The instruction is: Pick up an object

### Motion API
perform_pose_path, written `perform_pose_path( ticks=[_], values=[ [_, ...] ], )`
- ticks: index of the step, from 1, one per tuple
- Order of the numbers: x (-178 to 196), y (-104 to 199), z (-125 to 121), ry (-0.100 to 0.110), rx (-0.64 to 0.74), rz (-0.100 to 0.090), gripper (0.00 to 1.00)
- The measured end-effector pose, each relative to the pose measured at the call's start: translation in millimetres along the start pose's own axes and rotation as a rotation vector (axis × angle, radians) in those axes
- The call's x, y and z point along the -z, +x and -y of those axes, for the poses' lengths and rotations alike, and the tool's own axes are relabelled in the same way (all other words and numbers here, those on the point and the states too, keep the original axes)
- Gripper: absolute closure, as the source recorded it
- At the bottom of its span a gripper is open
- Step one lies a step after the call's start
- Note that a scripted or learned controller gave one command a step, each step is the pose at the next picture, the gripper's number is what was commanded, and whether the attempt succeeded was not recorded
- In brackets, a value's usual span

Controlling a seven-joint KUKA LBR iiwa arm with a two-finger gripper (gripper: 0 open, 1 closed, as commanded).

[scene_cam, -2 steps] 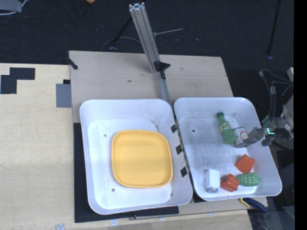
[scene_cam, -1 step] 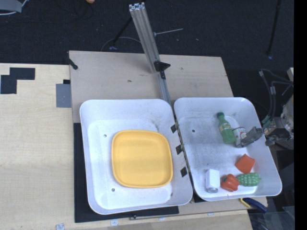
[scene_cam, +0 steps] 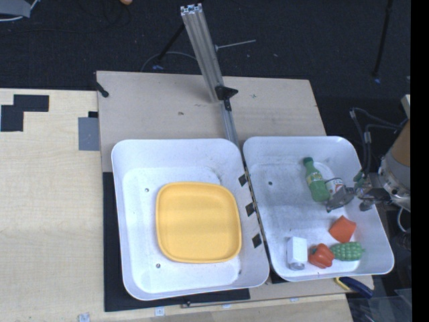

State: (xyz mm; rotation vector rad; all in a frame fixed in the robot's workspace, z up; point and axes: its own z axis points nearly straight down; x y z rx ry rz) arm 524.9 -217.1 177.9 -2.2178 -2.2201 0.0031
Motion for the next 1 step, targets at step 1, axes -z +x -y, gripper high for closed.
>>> perform_pose_path(
  ticks=[1],
  values=[
    [-62.9,0.6,-1.4,0.002,0.0,-0.001,0.0]
  ],
)
